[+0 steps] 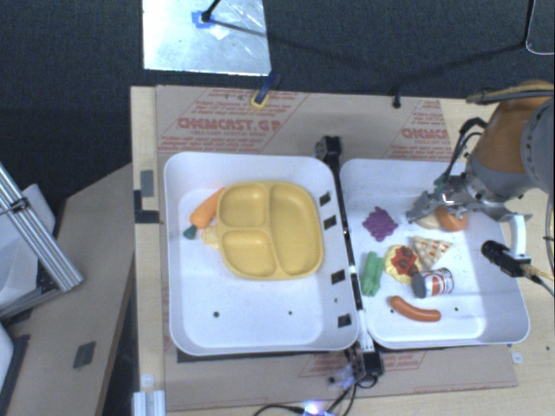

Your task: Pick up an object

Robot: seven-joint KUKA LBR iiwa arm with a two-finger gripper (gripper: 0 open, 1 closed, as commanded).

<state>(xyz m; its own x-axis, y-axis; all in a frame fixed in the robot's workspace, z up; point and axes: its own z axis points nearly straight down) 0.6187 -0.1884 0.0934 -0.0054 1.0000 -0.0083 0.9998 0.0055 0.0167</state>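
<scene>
My gripper [431,207] hangs low over the upper right part of the right bin [499,319]. Directly beside it, on its right, lies an orange rounded toy [453,220], partly covered by the gripper body. Whether the two touch is hidden. Further toys lie in this bin: purple grapes [380,224], a pizza slice [431,250], a red and yellow piece [401,263], a green vegetable [372,272], a small can [434,282] on its side and a sausage [414,309].
The left bin [186,319] holds a yellow divided plate [264,230] with a carrot [205,209] at its left edge. A black divider with clips [341,232] runs between the bins. The arm's grey and orange wrist [512,150] stands over the right bin's far right corner.
</scene>
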